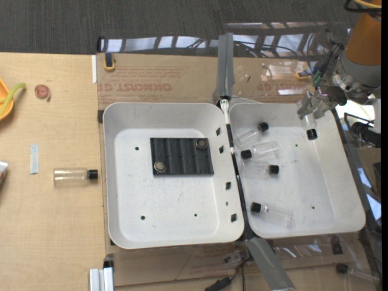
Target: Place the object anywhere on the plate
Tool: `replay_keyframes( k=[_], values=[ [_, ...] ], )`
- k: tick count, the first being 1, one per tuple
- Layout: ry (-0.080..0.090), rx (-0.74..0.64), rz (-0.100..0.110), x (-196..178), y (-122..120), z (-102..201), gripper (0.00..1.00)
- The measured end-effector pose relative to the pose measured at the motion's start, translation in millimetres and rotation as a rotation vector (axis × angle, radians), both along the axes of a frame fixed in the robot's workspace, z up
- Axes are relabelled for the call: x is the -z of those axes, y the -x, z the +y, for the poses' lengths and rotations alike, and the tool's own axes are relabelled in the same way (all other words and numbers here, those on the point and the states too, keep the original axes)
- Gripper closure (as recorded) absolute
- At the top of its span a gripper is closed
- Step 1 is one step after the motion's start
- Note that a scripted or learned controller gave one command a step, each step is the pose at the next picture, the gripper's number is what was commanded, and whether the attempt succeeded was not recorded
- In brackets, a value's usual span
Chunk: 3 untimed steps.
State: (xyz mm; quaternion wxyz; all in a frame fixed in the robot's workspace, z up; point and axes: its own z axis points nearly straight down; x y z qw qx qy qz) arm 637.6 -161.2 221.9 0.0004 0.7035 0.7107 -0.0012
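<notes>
A: From above: where does the gripper (313, 109) hang?

B: Over the right bin's (339, 223) top-right corner, apparently clamped on a vial (311, 130); the grip is hard to confirm.

A: And the plate (182, 156)?

B: Mid-left bin (115, 180). Carry level, release low above its slots.

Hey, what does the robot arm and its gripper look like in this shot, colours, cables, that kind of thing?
The arm is grey with a broad orange band above the wrist. A yellow-rimmed loop of dark cable sits at its top, and thin coloured wires run along its left side. The gripper is small, bare silvery metal with thin fingers, over the right white bin.
</notes>
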Motion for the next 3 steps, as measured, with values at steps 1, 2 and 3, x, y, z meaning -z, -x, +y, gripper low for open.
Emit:
replay_keyframes(
  k=[1,2,3],
  values=[
    [0.0,0.253,-0.001,-42,-19,-61,1.0],
    [-0.002,0.296,0.004,82,63,31,1.0],
    [0.0,0.438,0.0,-13,35,-50,1.0]
  ],
)
